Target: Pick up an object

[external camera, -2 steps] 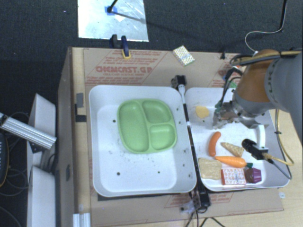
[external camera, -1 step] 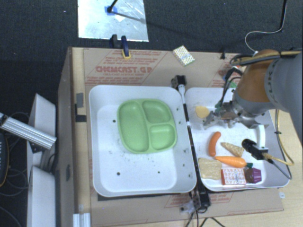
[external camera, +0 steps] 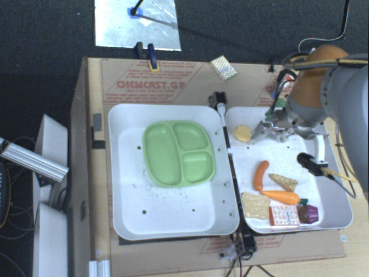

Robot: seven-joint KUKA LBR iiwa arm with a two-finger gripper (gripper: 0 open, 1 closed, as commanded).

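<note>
While the end effector (external camera: 266, 130) hangs low in the right bin (external camera: 340, 203), nothing sits between its parted fingers, so picking is yet to come. The yellow piece (external camera: 243, 134) lies just left of it; sausage (external camera: 260, 175) and carrot (external camera: 281, 197) lie below. The arm (external camera: 337, 91) reaches in from the frame's upper right.

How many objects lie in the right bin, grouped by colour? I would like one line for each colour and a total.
Orange: 2, the sausage and the carrot
Yellow or tan: 3, the yellow piece, the wedge, the cracker
Red and white: 1, the small box
Purple: 1, the purple piece
Total: 7
</note>
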